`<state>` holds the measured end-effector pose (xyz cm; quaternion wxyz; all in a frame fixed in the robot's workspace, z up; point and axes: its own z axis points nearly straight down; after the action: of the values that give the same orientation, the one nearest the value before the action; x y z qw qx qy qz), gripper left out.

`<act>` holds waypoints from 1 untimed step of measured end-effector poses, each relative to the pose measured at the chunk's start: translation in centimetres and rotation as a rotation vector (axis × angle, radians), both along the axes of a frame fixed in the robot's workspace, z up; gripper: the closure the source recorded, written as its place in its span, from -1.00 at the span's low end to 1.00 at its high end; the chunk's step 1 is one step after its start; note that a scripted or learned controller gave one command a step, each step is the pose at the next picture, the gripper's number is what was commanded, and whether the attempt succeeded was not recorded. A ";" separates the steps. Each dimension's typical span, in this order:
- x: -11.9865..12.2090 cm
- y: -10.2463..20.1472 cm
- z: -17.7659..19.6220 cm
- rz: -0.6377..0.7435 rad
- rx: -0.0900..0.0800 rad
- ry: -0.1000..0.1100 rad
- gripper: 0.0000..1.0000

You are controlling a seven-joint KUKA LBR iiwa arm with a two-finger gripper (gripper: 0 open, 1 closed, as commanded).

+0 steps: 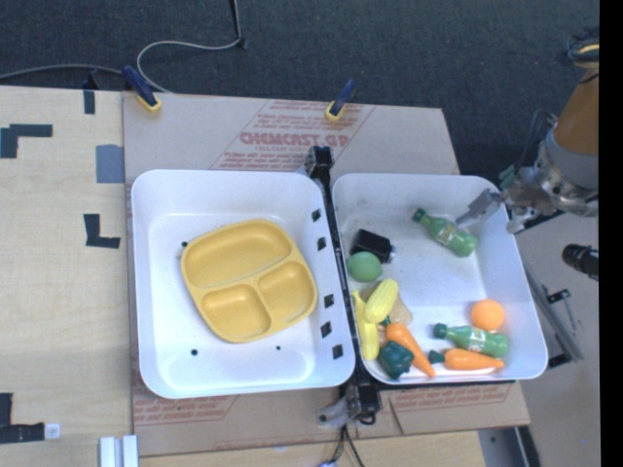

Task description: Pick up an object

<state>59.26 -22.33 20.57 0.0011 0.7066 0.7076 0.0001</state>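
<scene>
Setting was a robotics lab: pale wooden worktop (pixel 49 261) marked with grey tape, brown cardboard sheet (pixel 282 134) held by blue-and-yellow clamps (pixel 142 89), loose white cable (pixel 185 47) on dark carpet (pixel 389 27).

The arm (pixel 582 115) is cut off by the right edge. The tool's (pixel 484 205) finger spacing is too small to judge. A banana (pixel 367 331) lies partly hidden under the corn (pixel 381 300).
</scene>
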 end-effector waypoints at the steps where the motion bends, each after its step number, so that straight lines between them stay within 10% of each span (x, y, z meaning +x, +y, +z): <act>1: 7.5 6.7 -10.2 0.001 0.002 0.005 -1.00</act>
<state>66.75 -15.61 10.41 -0.0017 0.7061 0.7081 -0.0009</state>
